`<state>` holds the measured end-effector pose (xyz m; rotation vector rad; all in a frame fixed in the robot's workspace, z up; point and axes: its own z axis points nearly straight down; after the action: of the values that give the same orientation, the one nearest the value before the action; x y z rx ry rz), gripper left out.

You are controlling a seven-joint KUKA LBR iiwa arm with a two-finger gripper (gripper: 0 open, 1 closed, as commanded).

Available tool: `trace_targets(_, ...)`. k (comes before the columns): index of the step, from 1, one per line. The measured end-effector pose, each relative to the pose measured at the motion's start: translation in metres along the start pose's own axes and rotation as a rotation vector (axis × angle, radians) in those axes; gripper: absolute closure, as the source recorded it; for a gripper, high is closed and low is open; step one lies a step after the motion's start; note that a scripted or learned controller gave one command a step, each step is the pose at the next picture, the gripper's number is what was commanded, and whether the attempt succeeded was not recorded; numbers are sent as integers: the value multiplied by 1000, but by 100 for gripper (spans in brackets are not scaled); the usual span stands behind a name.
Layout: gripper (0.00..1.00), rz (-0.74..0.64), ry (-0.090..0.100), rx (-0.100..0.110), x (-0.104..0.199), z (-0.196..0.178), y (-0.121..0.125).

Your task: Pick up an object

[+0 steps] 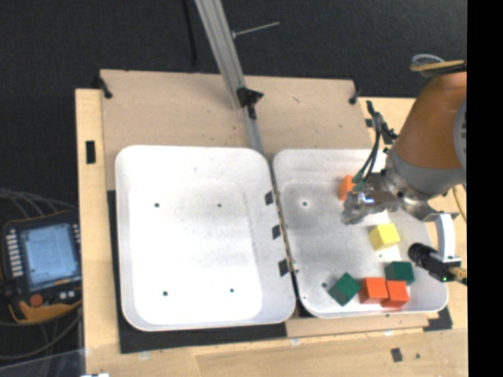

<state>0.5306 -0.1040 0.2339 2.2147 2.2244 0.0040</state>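
The grey-and-orange arm (428,144) reaches in from the right; its gripper (357,204) hangs low over the right white bin (314,289) (finger state indiscernible), beside a small orange block (346,185).

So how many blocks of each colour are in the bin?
Orange blocks: 3
Green blocks: 2
Yellow block: 1
Total: 6, all in the right bin; one orange sits partly hidden by the claw.
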Motion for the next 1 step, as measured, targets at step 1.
trace_targets(1, 100, -2, 0, 2, 45, 4, 3)
